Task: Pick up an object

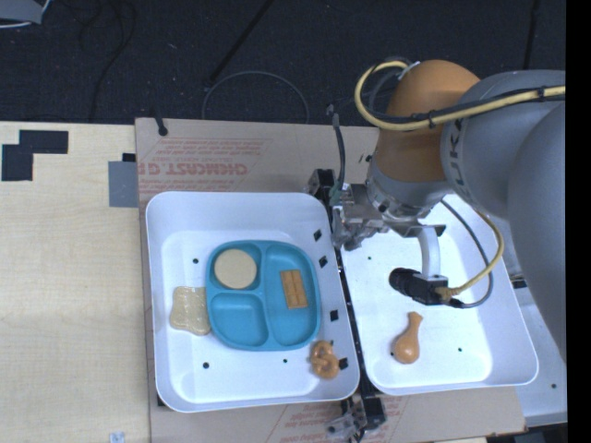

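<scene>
The arm leans over the bins' shared edge; gripper state unclear. The drumstick lies apart on bare right bin floor.

In the right bin lies a tan toy chicken leg, flat on the floor, thin end pointing up, fat end down.

In the left bin sits a blue tray. It holds a round cracker and a brown bar. A pale lumpy piece touches the tray's left side. A small brown lump lies near its lower right corner.
</scene>
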Controlling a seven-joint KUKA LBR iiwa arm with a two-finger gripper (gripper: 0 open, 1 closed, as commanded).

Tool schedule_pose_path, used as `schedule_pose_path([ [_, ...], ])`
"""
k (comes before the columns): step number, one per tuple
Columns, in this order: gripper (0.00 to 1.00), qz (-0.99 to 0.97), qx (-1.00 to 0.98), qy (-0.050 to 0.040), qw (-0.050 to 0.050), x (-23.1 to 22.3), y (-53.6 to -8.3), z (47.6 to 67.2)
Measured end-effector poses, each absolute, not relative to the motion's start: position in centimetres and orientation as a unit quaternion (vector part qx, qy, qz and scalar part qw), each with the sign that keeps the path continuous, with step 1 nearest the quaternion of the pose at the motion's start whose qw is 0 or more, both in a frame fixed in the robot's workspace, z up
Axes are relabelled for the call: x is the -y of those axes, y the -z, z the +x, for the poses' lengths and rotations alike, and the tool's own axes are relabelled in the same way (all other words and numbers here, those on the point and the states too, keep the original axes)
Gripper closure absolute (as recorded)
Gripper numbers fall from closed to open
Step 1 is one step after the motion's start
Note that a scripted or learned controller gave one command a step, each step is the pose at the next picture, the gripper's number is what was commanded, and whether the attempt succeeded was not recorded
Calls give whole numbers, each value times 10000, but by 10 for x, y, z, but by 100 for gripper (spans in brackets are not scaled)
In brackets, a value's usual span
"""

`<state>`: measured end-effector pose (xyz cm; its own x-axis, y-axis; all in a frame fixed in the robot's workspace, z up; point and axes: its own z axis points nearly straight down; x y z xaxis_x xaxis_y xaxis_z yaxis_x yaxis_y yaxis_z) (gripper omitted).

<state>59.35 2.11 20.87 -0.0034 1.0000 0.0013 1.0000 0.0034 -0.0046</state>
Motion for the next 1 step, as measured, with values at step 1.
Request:
schedule_pose_path([
  [1, 100, -7059, 7083, -13, 23, -62, -220, 579],
])
